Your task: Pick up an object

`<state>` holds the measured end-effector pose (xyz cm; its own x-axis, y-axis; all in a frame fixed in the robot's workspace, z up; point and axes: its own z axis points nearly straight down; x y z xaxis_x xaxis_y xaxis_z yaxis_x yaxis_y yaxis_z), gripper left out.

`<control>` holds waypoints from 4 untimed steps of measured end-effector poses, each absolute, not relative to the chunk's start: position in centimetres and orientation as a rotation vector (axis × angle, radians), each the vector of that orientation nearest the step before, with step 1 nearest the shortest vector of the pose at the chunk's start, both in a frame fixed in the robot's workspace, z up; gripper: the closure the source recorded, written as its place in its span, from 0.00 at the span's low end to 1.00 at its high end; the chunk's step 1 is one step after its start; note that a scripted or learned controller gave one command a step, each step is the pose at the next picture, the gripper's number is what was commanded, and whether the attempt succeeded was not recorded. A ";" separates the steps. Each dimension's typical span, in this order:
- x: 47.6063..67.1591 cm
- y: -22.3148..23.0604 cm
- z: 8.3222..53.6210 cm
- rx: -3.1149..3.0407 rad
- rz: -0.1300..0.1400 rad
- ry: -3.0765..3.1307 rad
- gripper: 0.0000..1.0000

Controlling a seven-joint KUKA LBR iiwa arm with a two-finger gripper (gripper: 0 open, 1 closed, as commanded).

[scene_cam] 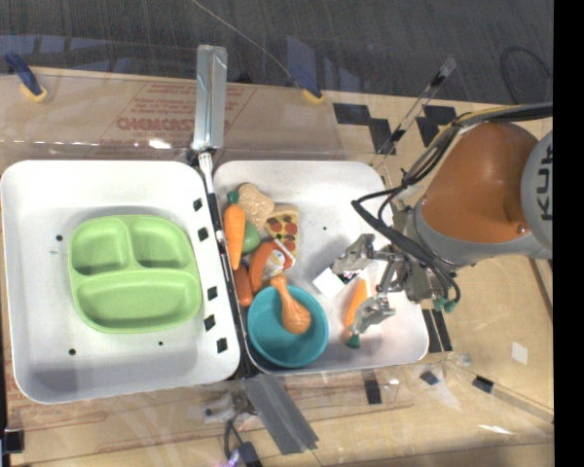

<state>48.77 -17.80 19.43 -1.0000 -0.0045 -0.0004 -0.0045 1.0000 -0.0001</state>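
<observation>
My gripper [362, 287] hangs low over the right side of the right bin [316, 178]. It is open, one finger [354, 258] toward the back and the other [370, 315] toward the front. A small orange carrot [355, 303] with a green tip lies between the two fingers, on the bin floor as far as I can tell. A small white piece [329, 282] lies just left of it. Whether the fingers touch the carrot is unclear.
A teal bowl [273, 343] holding a chicken drumstick [292, 307] sits at the right bin's front left. Behind it are a longer carrot [234, 233], a bread piece [256, 202], a pizza slice [282, 228] and a red-orange item [263, 261]. A green divided plate [133, 270] lies in the left bin [29, 290].
</observation>
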 end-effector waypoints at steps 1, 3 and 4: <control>53.1 -16.2 25.5 0.049 -0.003 3.134 0.00; 47.8 -17.7 14.4 -0.156 0.001 3.139 0.00; 49.5 -10.1 9.2 0.384 -0.006 3.115 0.00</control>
<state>49.48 -10.12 9.21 -0.9700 0.2429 -0.0034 0.2429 0.9700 -0.0032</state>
